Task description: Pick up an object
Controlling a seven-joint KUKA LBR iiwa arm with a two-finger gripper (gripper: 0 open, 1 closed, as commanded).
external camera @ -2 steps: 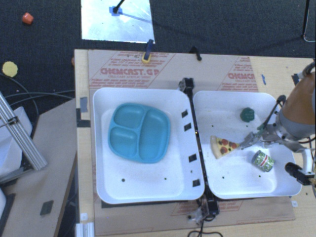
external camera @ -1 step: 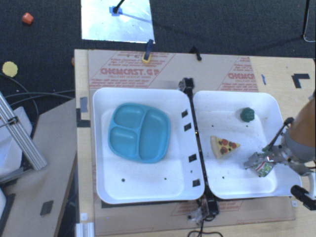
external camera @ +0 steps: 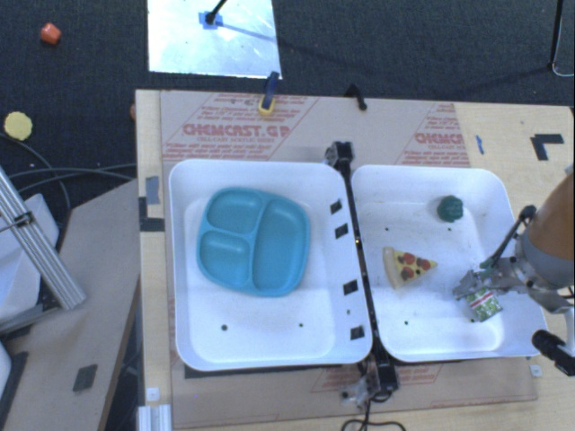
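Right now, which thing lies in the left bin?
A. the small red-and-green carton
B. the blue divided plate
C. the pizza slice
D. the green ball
B. The blue divided plate sits alone in the left bin; the pizza slice, green ball and small carton all lie in the right bin.

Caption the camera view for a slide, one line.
Gripper over a small carton in the right bin, near a pizza slice and green ball; blue plate in left bin.
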